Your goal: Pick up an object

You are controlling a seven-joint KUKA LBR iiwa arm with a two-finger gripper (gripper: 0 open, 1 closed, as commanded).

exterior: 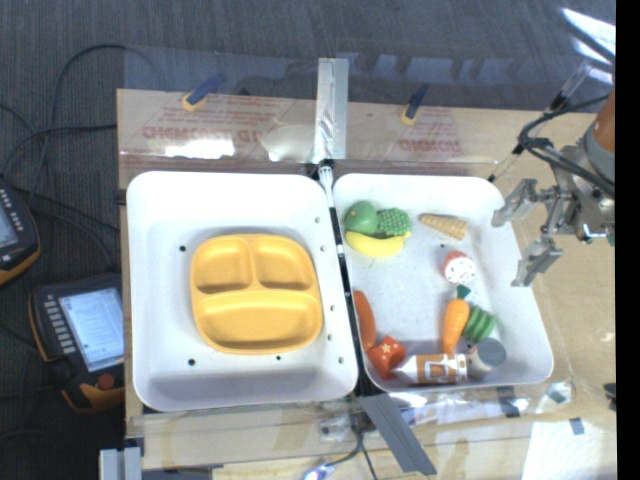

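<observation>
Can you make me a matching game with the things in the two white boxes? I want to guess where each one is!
Things:
1. yellow tray
2. carrot
3. ice cream cone
4. bottle

Places:
A. lying along the near edge of the right bin
B. near the far edge of the right bin
C. in the left bin
D. in the right bin, just beyond the bottle

Pairs: 1-C, 2-D, 3-B, 4-A

In the right bin (520,313) lie toy foods: a green and yellow fruit (375,231) at the upper left, a cone (443,226), a carrot (455,324), and a bottle (432,368) lying flat near the front wall.
</observation>
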